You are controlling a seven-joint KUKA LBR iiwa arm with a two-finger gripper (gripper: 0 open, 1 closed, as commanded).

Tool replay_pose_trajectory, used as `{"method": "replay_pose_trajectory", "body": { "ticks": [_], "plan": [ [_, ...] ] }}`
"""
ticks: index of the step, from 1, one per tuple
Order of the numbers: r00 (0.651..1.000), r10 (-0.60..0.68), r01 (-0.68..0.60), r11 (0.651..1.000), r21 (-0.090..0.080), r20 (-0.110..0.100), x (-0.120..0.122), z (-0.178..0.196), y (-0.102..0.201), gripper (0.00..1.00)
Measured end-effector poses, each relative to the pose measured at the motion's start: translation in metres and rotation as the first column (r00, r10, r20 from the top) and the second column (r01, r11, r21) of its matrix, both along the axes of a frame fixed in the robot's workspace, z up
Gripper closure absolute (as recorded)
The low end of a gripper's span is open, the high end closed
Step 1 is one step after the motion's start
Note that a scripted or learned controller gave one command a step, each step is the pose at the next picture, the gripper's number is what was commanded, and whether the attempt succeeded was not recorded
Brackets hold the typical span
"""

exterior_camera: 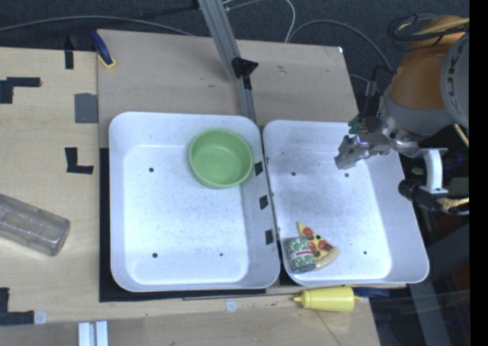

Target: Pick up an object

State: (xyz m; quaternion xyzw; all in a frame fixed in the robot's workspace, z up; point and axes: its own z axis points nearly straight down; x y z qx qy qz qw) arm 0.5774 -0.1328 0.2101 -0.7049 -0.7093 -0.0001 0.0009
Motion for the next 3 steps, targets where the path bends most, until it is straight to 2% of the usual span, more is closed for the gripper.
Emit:
{"method": "replay_pose_trajectory", "body": {
  "ticks": [1, 3],
  "plan": [
    [1.000, 0.001, -0.001, 1.000, 0.001, 0.000, -0.001, 0.011, 0.057, 1.00],
    [1.000, 0.000, 0.000, 1.000, 0.000, 0.000, 0.026, 0.014, 0.162, 1.00]
  ]
}}
